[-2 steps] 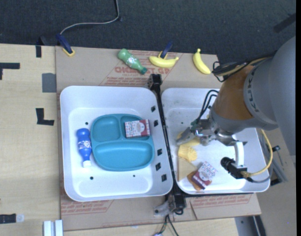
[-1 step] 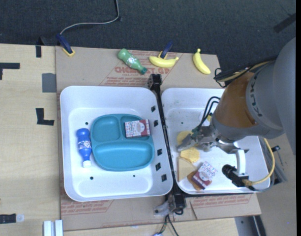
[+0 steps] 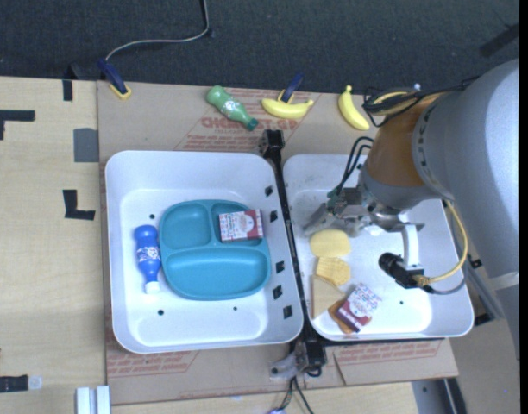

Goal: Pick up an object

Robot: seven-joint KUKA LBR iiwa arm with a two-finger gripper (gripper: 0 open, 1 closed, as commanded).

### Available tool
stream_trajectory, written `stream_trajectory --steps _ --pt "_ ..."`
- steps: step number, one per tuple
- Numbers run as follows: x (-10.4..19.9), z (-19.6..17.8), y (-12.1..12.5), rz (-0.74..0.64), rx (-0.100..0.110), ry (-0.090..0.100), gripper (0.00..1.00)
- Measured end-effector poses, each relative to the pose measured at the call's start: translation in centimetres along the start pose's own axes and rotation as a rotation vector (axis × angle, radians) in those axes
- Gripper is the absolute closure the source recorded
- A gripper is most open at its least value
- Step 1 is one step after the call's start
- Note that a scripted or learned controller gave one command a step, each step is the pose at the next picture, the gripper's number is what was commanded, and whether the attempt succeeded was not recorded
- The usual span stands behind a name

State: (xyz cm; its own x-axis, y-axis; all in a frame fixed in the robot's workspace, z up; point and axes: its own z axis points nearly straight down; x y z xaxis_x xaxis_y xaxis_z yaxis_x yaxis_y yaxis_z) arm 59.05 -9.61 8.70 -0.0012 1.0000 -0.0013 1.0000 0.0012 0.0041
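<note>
Camera view: arm (image 3: pixel 471 145) enters from 3 o'clock, covering the right bin's (image 3: pixel 445 317) upper right corner.
Pincer: the pincer (image 3: pixel 333 216) hangs low over the right bin's upper left part, fingers slightly spread, nothing visible between them.
Objects: yellow chip (image 3: pixel 330 243) just at 6 o'clock of the pincer; second chip (image 3: pixel 334 271) and red-white packet (image 3: pixel 356 306) further toward 6 o'clock.
Edges: divider (image 3: pixel 281 231) runs close at 9 o'clock of the pincer; open bin floor lies toward 5 o'clock.
Left bin: the left bin (image 3: pixel 126 179) holds a teal tray (image 3: pixel 208 257), a small carton (image 3: pixel 240 226) and a blue bottle (image 3: pixel 147 257).
Desk: the desk (image 3: pixel 40 257) carries two bananas (image 3: pixel 287 106) and a green bottle (image 3: pixel 231 108) at 12 o'clock.
Hidden: fingertip detail is blurred.
</note>
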Motion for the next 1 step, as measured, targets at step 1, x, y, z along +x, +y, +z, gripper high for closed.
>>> stream_trajectory --steps 1 --pt "0.09 0.03 -2.48 0.000 -0.002 -0.001 0.00"
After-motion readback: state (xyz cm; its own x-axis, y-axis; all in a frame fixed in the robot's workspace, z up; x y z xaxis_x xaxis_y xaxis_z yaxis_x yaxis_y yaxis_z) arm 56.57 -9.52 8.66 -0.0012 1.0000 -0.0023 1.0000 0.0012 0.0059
